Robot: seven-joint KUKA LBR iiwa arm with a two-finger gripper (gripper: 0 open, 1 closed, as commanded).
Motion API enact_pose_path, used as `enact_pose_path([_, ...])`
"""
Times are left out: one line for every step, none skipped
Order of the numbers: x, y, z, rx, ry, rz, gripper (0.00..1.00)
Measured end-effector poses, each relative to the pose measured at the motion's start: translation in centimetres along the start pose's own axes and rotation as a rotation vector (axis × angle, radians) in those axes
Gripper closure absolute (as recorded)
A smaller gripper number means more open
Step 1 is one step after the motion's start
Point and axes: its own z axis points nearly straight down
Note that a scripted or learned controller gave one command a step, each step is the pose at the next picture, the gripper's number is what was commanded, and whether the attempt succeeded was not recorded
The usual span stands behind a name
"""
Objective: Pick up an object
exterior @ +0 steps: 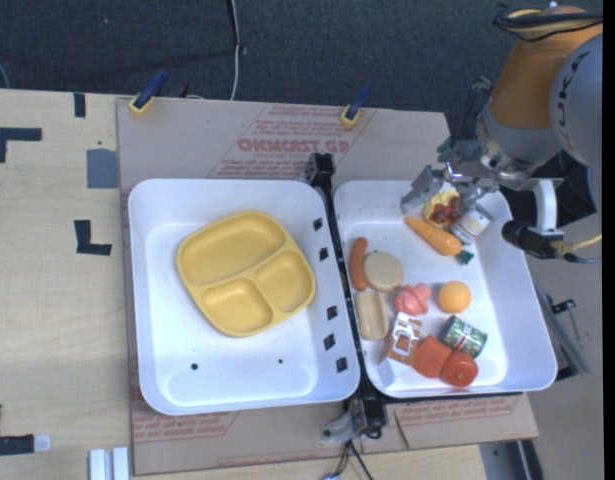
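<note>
The end effector [449, 190] hovered with fingers spread over the right bin [517, 298], just above the carrot [434, 235].

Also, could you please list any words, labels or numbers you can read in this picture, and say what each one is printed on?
"CHEMCAST GP": red print on the brown protective sheet under the two bins, roughly legible; the smaller red lines around it are too blurred to read.
Green can label in the right bin: too small to read.
Red and white packet near the can: print too small to read.
</note>
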Motion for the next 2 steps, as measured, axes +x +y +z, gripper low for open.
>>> enact_pose_path([-4.3,0.6,11.0,-0.021,-0.006,-0.002,0.00])
enact_pose_path([-9.1,-6.0,13.0,-0.001,0.000,0.005,0.00])
